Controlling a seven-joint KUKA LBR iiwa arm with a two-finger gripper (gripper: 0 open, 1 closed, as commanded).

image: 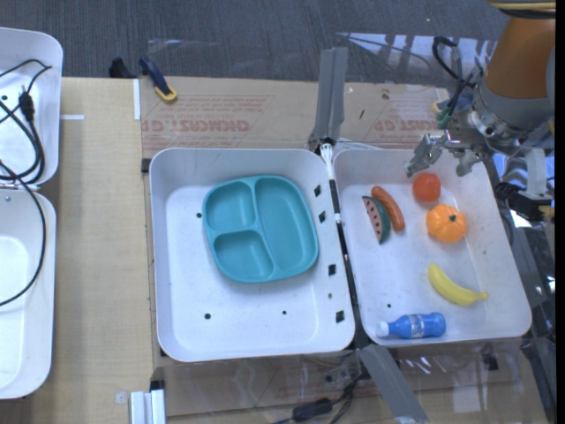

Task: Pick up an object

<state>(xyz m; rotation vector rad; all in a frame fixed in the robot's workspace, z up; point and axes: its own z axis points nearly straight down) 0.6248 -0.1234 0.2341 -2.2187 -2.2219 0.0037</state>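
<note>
Metal fingers spread open, the robot's hand (447, 155) hovers just above the small round red fruit (426, 186) at the right white bin's (508, 263) far edge; a close-crowding orange sausage (388, 207) and tangerine (447, 223) could foul any descent.

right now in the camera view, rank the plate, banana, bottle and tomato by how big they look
1. plate, by far the largest
2. and 3. bottle and banana: they look about alike in length, so I won't rank them
4. tomato, the smallest
</note>
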